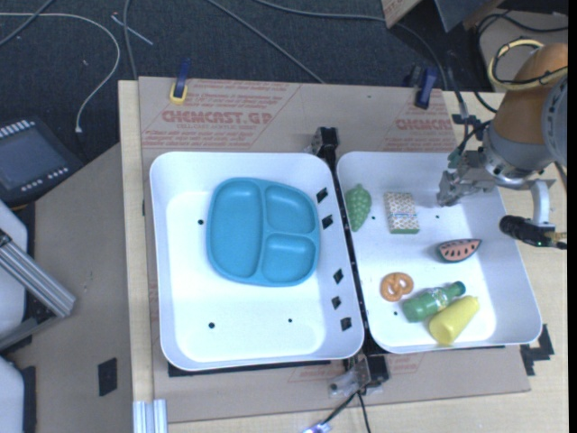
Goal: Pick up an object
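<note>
Nothing has been picked up yet, as far as you can see here: every candidate object lies loose in the right bin (518,278). Nearest the gripper is the small patterned block (402,213), lying flat toward the bin's far side; just beside it on the divider side is the green leafy piece (360,206). Further toward you sit the watermelon slice (459,250), the little pretzel (396,286), and, touching each other near the front rim, the green bottle (431,301) and the yellow piece (453,320). The gripper (448,193) hangs over the far right part of that bin, its tip pointing down at bare white floor between the patterned block and the bin's right wall, with nothing caught in it. You cannot tell from this slanted view whether it is spread or closed, since the tip reads as one dark grey cluster. The arm comes in from the right, its orange band (532,93) high above the wrist and the wrist bent steeply downward, so judge the whole grasp as still ahead: choosing, closing on and lifting an object all remain. The left bin (180,314) carries only the blue divided plate (264,232), well apart from the gripper, and both bins rest on the cardboard-covered worktop (243,115).
</note>
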You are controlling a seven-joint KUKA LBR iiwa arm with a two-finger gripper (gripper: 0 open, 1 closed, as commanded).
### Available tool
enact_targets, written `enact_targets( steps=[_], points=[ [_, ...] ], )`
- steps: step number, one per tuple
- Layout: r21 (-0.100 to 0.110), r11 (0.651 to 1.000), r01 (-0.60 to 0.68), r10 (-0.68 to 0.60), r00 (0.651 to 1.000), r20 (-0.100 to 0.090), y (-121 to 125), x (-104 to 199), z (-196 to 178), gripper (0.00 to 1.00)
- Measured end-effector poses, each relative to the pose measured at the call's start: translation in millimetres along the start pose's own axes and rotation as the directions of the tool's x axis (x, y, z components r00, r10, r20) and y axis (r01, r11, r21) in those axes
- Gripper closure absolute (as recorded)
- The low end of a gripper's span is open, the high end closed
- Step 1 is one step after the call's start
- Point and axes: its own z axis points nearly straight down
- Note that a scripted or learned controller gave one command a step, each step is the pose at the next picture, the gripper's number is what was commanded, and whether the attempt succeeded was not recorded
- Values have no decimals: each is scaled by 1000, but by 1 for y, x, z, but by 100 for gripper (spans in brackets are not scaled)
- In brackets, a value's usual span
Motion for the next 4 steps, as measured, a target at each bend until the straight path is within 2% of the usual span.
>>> enact_targets(
  steps=[1, 3, 4],
  points=[
    [4, 1000, -2, 2, 1000, 0, 0, -4, -64, 100],
    [2, 1000, -1, 1, 1000, 0, 4, -9, -166, 100],
    [12, 1000, 2, -2, 1000, -4, -12, 36, -170, 100]
  ],
)
